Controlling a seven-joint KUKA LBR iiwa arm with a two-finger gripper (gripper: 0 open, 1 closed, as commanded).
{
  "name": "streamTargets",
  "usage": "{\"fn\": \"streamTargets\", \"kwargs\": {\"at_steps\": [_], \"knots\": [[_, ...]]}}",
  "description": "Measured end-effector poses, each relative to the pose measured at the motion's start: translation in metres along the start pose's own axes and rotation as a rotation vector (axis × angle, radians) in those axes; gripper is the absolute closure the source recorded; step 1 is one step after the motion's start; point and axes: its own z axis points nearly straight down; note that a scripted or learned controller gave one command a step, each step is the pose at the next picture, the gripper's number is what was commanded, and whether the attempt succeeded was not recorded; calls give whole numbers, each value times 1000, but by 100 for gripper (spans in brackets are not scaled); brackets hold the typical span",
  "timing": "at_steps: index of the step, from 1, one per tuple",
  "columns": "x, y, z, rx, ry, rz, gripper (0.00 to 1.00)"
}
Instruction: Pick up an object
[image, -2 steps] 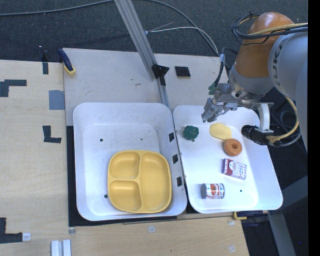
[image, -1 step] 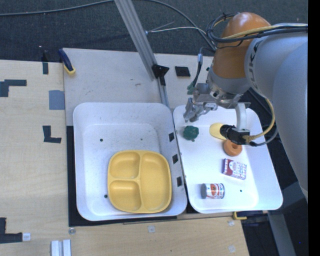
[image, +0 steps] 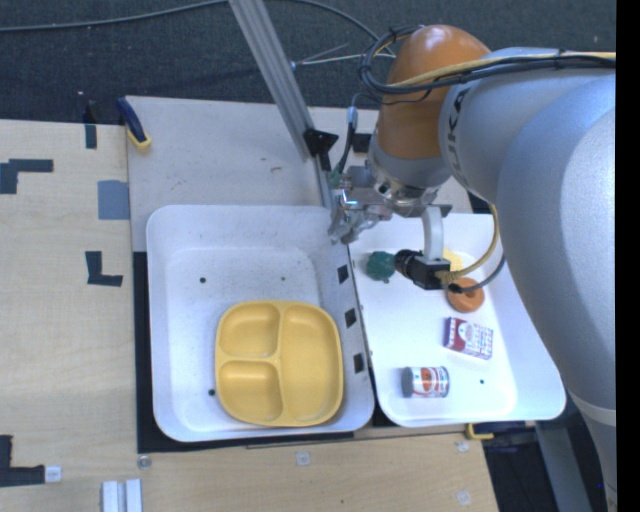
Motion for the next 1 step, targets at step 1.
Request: {"fn": "streamTargets", "kwargs": {"at_steps": [1], "knots": [[62, 11, -6, -1, 2, -2, 100]]}}
